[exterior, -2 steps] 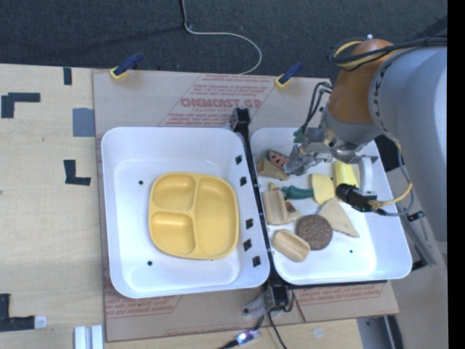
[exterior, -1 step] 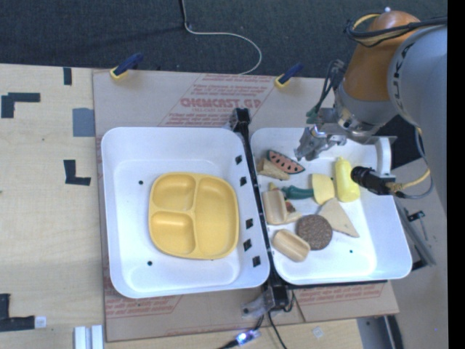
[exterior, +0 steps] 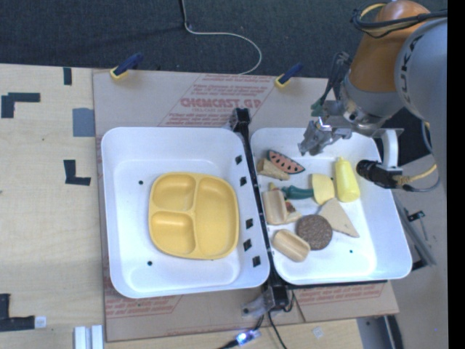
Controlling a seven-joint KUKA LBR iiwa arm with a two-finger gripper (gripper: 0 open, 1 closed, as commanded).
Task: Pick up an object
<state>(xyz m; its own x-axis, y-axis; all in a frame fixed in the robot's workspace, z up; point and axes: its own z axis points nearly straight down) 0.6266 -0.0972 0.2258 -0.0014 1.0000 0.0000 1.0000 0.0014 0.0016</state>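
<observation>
My gripper [exterior: 311, 145] hangs over the back of the right bin [exterior: 378, 257], just right of and above a watermelon slice [exterior: 285, 163]. Nothing shows between its fingers. Several toy foods lie in this bin: a yellow bottle [exterior: 346, 179], a yellow block [exterior: 323, 188], a green-handled piece [exterior: 294, 192], a tan wedge [exterior: 339, 217], a brown round patty [exterior: 314, 231], a bread roll [exterior: 290, 245] and a beige slice [exterior: 276, 206].
The left bin [exterior: 123, 195] holds a yellow divided plate [exterior: 194, 215]. A black divider [exterior: 251, 187] runs between the bins. The grey arm with its orange band [exterior: 389, 27] comes in from the upper right. A black cable [exterior: 218, 31] lies behind the bins.
</observation>
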